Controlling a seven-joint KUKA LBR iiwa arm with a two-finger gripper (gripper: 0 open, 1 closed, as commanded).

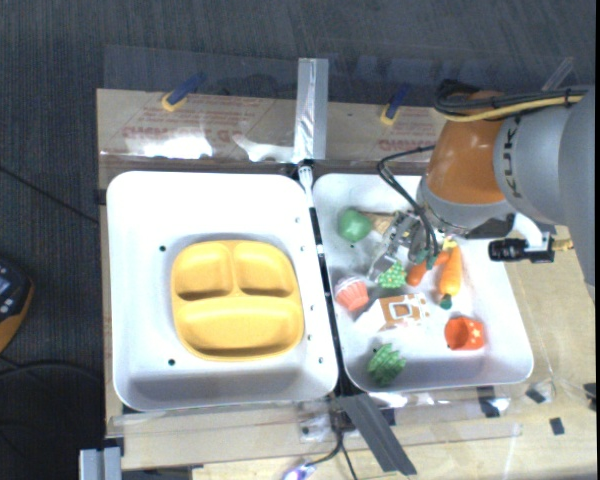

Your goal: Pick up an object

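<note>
Camera view: two bins point(130, 268), one tray point(238, 298)

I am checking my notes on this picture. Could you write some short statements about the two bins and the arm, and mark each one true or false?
1. The yellow tray lies in the left bin. True.
2. The green ball lies in the left bin. False: it lies in the right bin, near its far left corner.
3. The gripper is over the right bin. True.
4. The yellow tray has one single compartment. False: it has three, two small ones and one long one.
5. The red toy lies in the right bin, on the side nearer the arm. True.
6. The broccoli lies on the yellow tray. False: it lies on the floor of the right bin, near its front edge.
</note>
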